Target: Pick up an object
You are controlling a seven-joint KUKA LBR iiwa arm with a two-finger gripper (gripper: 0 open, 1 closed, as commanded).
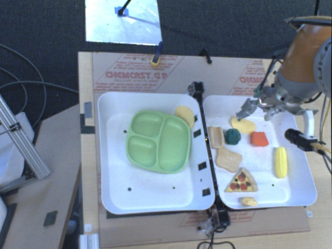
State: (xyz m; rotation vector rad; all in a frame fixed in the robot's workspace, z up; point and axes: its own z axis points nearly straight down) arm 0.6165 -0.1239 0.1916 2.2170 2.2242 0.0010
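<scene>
The gripper (252, 109) hovers over the right bin (303, 191), fingers spread and holding nothing — this looks like the approach, before any grasp. A pale yellow food piece (243, 125) lies just below the fingertips, a likely target; next it must descend and close. The arm (306, 61) slants in from the upper right, wrist tilted down-left.

In the left bin (111, 191) we see open floor from 5 to 9 o'clock of the green tray (158, 141). The right bin (301, 191) is crowded at its centre: sandwich (216, 137), broccoli (233, 136), bread (228, 160) and pizza slice (241, 181), with the corn (280, 162) at 3 o'clock.
</scene>
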